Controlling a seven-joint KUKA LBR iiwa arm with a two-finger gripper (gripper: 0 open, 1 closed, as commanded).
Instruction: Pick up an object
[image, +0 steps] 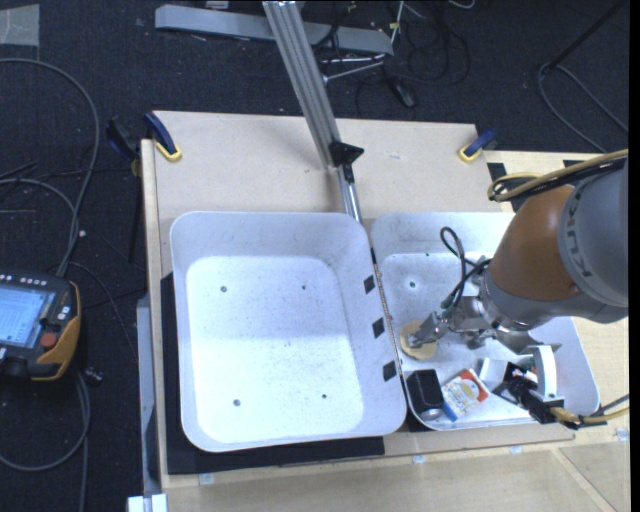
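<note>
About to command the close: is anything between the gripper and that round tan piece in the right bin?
Nothing visible. The gripper is right at the tan disc; the black block and red-white packet lie apart.

My gripper (432, 332) down in right bin (400, 240), right over round tan disc (418, 343) (fingers hard to make out). Black block (424, 389), red-white packet (464, 388) nearby. Left bin (200, 240) alongside.
</note>
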